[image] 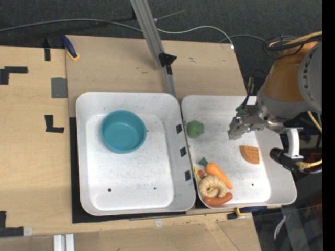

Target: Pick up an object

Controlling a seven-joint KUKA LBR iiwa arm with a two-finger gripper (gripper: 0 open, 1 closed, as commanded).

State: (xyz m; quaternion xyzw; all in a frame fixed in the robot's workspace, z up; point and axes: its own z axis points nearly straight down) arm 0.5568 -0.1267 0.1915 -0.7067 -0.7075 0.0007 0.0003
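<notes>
Nearest the camera, a carrot (219, 174) and pale bread pile lie untouched. Left to right: blue bowl (123, 132), green ball (196, 129), then the gripper (238, 129) hovering; its grasp cannot be told. Nothing looks lifted yet.

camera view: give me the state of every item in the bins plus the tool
blue bowl: upright, alone in the left bin
green ball: resting in the right bin, near the divider
orange wedge: lying flat in the right bin, untouched
carrot: lying on its side, against the beige coil
beige coil: piled on the red sausage
tool: over the right bin, holding nothing visible
</notes>
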